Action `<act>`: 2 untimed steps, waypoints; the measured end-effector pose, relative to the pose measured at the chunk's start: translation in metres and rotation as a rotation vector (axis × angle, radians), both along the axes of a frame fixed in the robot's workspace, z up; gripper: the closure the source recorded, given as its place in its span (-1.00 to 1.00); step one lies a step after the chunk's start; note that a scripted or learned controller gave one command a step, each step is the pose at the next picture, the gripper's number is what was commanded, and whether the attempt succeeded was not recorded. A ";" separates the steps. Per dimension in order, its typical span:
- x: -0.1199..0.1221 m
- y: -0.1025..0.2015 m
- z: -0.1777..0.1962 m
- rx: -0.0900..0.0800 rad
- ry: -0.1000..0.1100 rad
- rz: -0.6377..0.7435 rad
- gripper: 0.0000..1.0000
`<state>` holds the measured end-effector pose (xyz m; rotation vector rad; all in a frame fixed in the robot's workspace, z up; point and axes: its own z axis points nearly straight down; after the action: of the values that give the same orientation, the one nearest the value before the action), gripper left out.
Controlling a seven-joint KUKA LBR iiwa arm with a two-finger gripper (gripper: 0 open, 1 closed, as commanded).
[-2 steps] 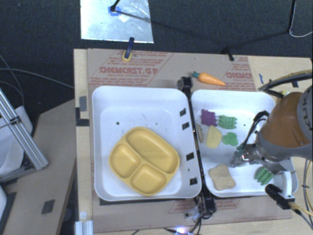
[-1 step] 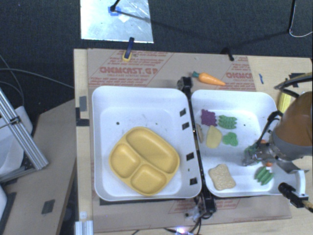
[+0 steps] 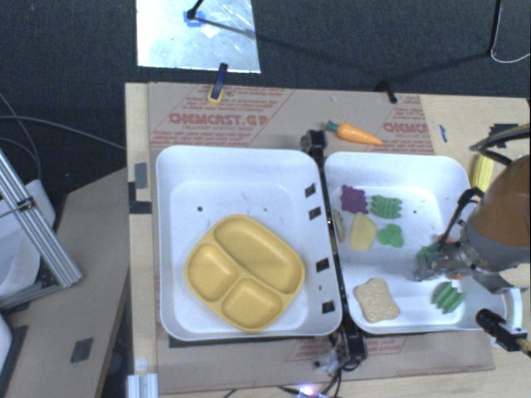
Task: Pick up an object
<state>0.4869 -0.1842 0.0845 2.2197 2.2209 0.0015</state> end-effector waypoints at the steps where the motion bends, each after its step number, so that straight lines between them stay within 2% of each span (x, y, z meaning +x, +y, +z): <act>1: 0.000 -0.001 0.000 0.001 0.000 0.000 1.00; 2: 0.000 -0.009 0.000 0.000 -0.001 0.000 1.00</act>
<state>0.4871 -0.1936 0.0846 2.2194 2.2204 0.0024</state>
